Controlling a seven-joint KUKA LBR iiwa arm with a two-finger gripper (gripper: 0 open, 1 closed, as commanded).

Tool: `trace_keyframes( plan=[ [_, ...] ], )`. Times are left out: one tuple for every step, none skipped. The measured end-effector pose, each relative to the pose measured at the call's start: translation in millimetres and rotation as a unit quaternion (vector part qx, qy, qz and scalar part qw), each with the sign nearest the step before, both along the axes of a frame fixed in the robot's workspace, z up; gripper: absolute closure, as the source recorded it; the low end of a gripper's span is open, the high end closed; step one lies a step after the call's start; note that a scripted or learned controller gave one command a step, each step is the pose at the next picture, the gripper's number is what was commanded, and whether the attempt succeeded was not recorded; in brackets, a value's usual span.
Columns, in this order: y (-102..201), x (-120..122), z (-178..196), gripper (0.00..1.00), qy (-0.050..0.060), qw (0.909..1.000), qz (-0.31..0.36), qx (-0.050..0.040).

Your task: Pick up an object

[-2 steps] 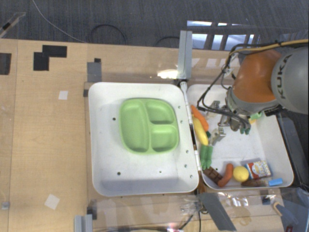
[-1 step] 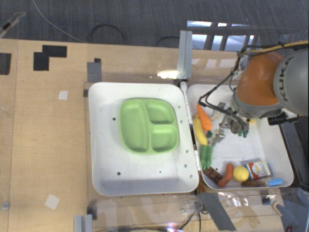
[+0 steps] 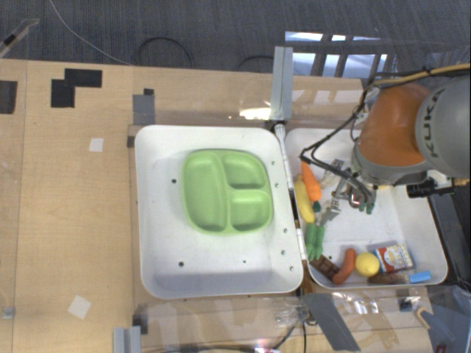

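My gripper point(image 3: 333, 209) hangs low over the left part of the right bin point(image 3: 418, 230), below the arm's orange band point(image 3: 394, 127). Just to its left lie an orange carrot point(image 3: 312, 183) and a yellow banana point(image 3: 304, 204) against the bin's left wall. A green vegetable point(image 3: 314, 238) lies below them. Nothing shows in the gripper's grasp. Along the bin's front edge sit a brown piece point(image 3: 321, 265), a reddish sausage point(image 3: 344, 266), a yellow lemon point(image 3: 367, 264), a red and white box point(image 3: 394, 257) and a small blue item point(image 3: 419, 276).
The left bin point(image 3: 158, 271) holds a green divided plate point(image 3: 225, 190). A raised wall point(image 3: 288, 197) separates the two bins. Black cables point(image 3: 331, 142) loop from the wrist over the right bin's back part.
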State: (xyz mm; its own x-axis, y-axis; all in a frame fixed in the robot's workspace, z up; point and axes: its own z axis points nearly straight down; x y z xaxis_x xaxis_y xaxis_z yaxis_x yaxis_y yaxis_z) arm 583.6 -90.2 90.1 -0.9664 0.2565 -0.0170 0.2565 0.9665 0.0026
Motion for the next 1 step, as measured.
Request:
trace_keyframes(
  plan=[
    [0.3,4.7,15.0,1.00,-0.008,1.0000,0.004,-0.0017]
  ],
)
